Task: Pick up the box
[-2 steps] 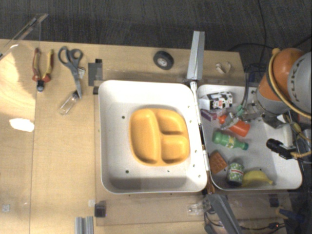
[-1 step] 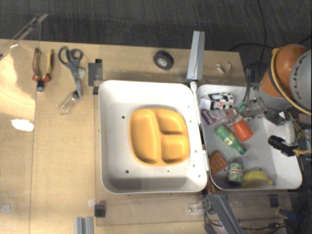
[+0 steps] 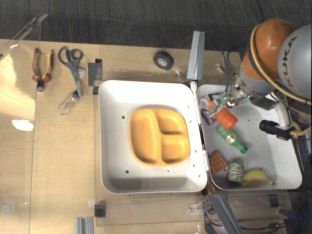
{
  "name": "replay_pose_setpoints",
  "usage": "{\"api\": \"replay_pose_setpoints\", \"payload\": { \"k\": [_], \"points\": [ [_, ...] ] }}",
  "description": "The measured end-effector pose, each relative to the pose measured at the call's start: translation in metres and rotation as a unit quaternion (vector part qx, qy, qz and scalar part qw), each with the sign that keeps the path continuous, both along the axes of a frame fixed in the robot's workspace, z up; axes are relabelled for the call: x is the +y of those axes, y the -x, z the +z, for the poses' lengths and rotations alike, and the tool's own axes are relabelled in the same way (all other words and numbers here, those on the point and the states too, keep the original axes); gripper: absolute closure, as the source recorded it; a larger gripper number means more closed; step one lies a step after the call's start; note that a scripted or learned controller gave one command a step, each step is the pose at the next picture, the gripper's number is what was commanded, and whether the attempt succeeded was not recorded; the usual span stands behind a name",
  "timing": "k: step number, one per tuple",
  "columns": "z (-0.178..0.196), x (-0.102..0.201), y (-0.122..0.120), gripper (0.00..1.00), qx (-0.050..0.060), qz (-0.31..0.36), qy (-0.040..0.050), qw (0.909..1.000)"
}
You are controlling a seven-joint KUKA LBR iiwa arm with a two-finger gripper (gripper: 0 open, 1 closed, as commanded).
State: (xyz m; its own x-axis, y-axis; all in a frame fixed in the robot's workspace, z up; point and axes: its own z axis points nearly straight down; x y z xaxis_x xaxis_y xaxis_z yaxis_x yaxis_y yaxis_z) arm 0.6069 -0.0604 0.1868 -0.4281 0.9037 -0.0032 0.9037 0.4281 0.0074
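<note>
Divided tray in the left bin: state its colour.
Yellow-orange, plain, seen in the camera view: divided tray in the left bin.

The only lettering that can be read is "KUKA", printed in dark capitals on the grey arm (image 3: 295,52), on its rounded casing just right of the orange band (image 3: 268,45) and running at a slant down that casing. The small can (image 3: 235,172) lying left of the banana (image 3: 257,178) carries a printed label, but its marks are too small and blurred to make out, and nothing else near the arm bears legible words or numbers.
</note>
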Motion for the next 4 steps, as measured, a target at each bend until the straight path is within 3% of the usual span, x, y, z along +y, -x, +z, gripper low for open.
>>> {"api": "replay_pose_setpoints", "payload": {
  "k": [1,2,3,4],
  "points": [
    [-0.002,0.074,0.018,1.00,0.001,-0.051,-0.0006,0.9987],
    [0.117,0.140,0.007,1.00,0.001,-0.145,-0.0013,0.9894],
    [0.024,0.108,0.084,1.00,0.002,-0.018,-0.0005,0.9998],
    [0.105,0.122,0.031,1.00,0.001,-0.266,-0.0016,0.9640]
  ]
}}
